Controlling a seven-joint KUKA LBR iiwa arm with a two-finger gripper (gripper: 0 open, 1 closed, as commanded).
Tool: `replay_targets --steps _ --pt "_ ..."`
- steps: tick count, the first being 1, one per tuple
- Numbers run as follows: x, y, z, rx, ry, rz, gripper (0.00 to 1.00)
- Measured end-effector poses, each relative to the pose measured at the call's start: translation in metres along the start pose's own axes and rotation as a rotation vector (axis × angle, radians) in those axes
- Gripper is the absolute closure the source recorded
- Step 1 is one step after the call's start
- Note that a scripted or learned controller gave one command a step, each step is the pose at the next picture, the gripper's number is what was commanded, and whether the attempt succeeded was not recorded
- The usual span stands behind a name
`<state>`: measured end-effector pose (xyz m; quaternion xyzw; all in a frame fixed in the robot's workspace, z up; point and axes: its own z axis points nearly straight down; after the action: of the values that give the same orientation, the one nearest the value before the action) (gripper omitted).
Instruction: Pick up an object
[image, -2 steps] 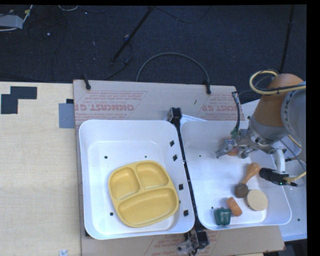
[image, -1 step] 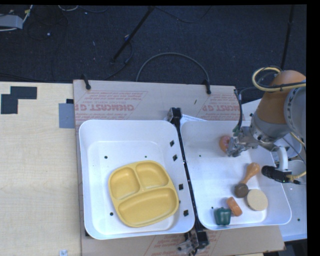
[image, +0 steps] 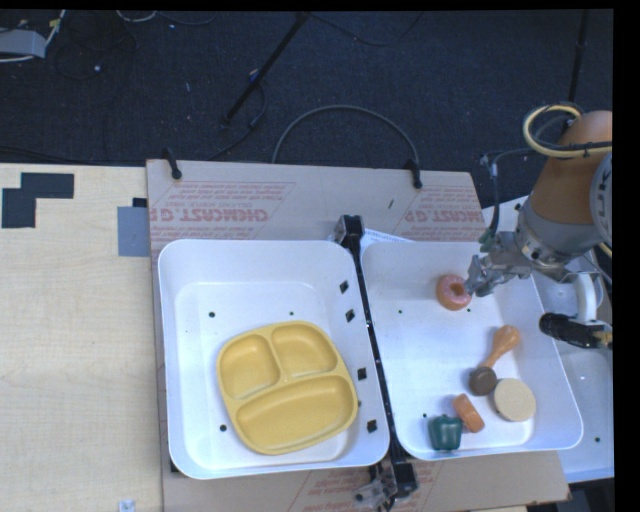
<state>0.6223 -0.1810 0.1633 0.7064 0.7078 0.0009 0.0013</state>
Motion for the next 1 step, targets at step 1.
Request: replay_targets --steps 1 --pt "-0.0009 0.0011 -0.051 -0.001 -0.001 0.0 1.0"
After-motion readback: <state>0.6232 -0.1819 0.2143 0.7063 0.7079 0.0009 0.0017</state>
